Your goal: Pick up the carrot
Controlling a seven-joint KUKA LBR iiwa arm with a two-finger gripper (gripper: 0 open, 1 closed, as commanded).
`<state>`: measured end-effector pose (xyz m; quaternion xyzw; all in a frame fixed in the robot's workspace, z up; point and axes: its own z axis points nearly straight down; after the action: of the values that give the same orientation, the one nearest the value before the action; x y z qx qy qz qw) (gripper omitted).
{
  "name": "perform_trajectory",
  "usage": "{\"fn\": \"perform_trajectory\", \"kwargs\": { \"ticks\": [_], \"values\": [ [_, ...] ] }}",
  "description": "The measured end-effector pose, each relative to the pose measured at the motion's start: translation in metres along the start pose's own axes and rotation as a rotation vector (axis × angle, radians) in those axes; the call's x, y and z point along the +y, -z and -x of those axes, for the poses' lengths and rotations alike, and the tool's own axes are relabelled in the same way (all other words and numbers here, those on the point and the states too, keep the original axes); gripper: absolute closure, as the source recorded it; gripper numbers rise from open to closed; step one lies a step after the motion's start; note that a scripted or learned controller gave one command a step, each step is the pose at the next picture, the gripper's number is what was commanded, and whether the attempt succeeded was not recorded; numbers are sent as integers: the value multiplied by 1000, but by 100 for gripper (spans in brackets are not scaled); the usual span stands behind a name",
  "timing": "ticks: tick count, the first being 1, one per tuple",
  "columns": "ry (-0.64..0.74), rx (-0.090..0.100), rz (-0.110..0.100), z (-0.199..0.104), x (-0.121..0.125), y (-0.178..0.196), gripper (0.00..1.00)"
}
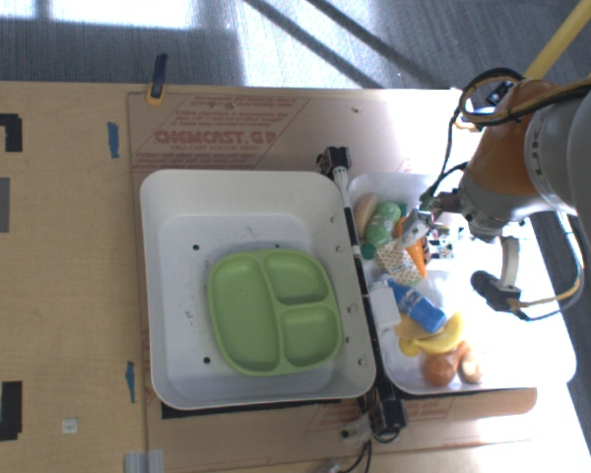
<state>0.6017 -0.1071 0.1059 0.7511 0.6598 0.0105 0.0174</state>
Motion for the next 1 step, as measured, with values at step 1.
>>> {"fn": "perform_trajectory", "kwargs": {
  "ticks": [1],
  "values": [
    [-84,0,-3,-7,2,0,0]
  ]
}}
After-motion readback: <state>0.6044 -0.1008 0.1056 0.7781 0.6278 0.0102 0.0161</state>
